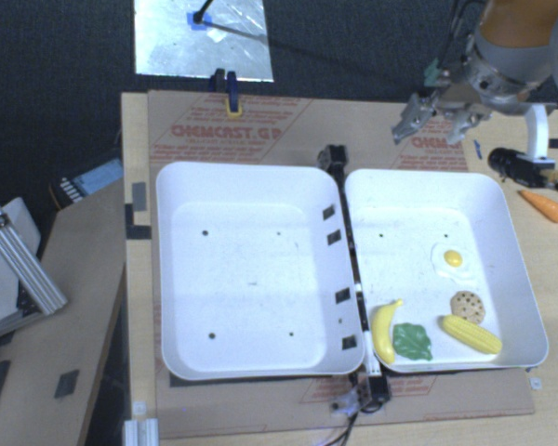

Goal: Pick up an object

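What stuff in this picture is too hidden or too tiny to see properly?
- Arm: its upper part is cut off by the camera view's top edge.
- Pincer: too small and blurred to tell if anything sits between its tips.
- Green toy: too small to name; the banana lies right against it.
- Cardboard lettering: partly covered by the left bin.

Two shallow white plastic bins [251, 179] sit side by side; one yellow banana [384, 331], one green leafy piece [412, 341], one yellow corn cob [471, 334], one round brown cookie [467, 306], one fried egg [451, 259].

left bin [181, 277] (bare floor) unobstructed
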Available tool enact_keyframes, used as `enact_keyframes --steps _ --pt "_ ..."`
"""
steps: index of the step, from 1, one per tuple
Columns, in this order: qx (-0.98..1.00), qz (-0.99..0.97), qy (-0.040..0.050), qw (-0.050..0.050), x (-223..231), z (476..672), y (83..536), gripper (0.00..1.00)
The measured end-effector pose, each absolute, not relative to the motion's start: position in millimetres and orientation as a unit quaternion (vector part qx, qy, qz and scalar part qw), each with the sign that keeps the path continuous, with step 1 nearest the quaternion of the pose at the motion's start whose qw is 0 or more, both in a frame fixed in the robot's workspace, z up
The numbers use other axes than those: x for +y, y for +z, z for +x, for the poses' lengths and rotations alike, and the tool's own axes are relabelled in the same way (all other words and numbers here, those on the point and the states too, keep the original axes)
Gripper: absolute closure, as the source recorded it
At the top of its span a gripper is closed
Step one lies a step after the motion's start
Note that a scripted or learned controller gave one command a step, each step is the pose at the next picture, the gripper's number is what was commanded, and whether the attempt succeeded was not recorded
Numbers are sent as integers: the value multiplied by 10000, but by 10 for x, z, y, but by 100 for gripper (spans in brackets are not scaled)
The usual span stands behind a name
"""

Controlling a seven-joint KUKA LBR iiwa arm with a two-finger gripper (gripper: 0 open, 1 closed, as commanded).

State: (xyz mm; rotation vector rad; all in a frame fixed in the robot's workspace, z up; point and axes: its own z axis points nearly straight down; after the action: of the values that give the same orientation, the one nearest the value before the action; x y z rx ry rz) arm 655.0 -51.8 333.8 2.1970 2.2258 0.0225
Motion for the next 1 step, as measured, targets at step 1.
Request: enact_keyframes --steps 1 --pt "7117 7024 90 66 345 6247 5333 0"
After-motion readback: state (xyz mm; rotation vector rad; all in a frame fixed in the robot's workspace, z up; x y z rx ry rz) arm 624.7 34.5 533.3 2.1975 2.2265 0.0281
